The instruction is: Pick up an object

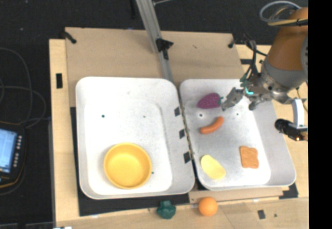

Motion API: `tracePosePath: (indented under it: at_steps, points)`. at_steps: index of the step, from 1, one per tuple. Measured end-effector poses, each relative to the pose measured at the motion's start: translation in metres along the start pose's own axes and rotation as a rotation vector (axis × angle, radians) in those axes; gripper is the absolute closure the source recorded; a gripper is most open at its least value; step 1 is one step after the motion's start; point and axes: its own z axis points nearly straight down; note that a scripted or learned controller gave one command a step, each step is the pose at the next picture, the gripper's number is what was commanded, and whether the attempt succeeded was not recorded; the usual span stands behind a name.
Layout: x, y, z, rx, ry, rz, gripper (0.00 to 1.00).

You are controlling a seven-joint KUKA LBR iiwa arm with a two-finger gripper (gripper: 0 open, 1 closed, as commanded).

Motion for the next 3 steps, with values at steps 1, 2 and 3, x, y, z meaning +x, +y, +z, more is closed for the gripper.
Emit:
tracePosePath:
  at_steps: [1,2,3]
  points:
    - [-0.008,0.005,0.047,0.005,-0.002,0.002,0.00]
    - [-0.009,0.001,0.110,0.007,-0.001,0.003,0.00]
    - [-0.009,0.001,0.111,0.002,-0.002,0.004,0.00]
